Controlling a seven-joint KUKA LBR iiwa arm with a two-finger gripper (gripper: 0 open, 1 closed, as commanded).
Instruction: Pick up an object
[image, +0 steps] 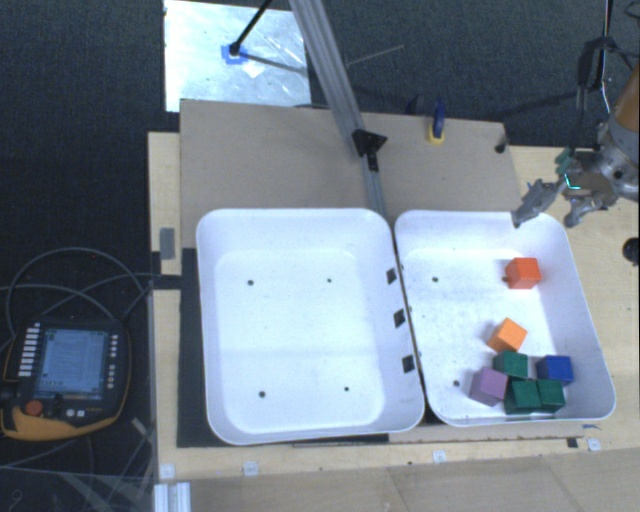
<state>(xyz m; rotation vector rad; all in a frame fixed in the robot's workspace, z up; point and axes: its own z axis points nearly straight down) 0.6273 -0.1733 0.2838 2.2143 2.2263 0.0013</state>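
- My claw (553, 204) hangs over the far right corner of the right bin (583, 300), just at its back rim, and from where I sit its two fingers look spread apart with nothing between them.
- I read this as the approach step: nothing is picked yet, and every block lies in the right bin.
- The closest candidate is the red-orange block (522, 272), alone on the bin floor, a short way in front of the claw and well apart from the others.
- A lighter orange block (510, 334) lies further toward the near side, just beside the cluster.
- That cluster packs the near right corner: a purple block (489, 385), a blue block (555, 369) and green blocks (522, 392) touching one another.
- The left bin (215, 300) sits alongside on the desk (290, 150); it has no part in this pick.
- My judgement for the next move: carry the claw toward the near side until it is over the red-orange block, line the fingers up with two flat faces, then descend and close.
- I would avoid the cluster, since fingers have little room to slip between touching blocks.
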